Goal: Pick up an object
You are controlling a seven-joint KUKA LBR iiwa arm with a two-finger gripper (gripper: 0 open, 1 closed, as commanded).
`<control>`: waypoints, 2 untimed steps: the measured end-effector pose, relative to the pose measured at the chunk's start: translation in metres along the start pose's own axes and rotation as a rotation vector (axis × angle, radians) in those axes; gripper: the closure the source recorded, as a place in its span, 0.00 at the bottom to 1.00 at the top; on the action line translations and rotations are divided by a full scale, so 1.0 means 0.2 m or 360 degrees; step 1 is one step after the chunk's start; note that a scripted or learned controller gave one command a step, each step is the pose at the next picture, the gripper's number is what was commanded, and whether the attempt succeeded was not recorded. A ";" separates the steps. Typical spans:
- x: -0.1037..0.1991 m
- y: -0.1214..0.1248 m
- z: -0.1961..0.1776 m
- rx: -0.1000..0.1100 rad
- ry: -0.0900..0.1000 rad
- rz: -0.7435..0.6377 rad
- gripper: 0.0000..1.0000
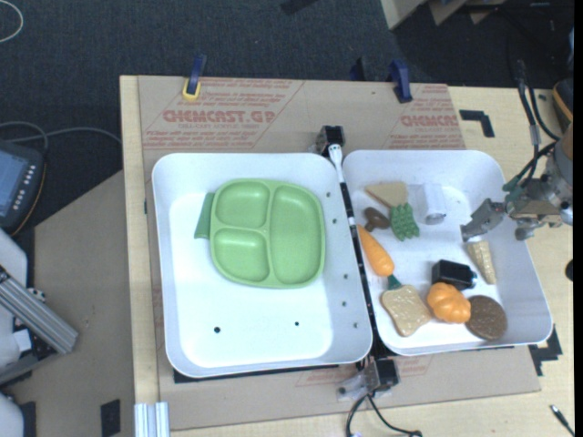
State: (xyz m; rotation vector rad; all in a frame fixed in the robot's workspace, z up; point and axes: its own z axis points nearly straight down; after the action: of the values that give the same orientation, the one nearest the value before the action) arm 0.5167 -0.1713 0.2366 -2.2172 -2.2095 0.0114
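Black block (453, 273) beside cone (484, 261), under gripper (500, 222).

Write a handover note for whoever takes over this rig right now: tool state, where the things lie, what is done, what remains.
Tool: over the right white bin's right side, nothing seen in it; finger state unclear.
Left white bin: green three-compartment plastic plate.
Right bin: orange toy carrot, green toy broccoli, tan toy bread slice, orange rounded toy, brown round toy cookie, small black block, cream toy cone near the tool.
Done: no pick visible.
Left: grasp and lift one object.
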 end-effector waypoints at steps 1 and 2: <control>0.00 0.01 -0.03 -0.0022 -0.0005 -0.0005 0.00; 0.00 0.01 0.18 -0.0014 -0.0001 -0.0005 0.00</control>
State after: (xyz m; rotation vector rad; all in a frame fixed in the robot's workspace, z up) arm 0.5174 -0.1722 0.2011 -2.2184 -2.2179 0.0029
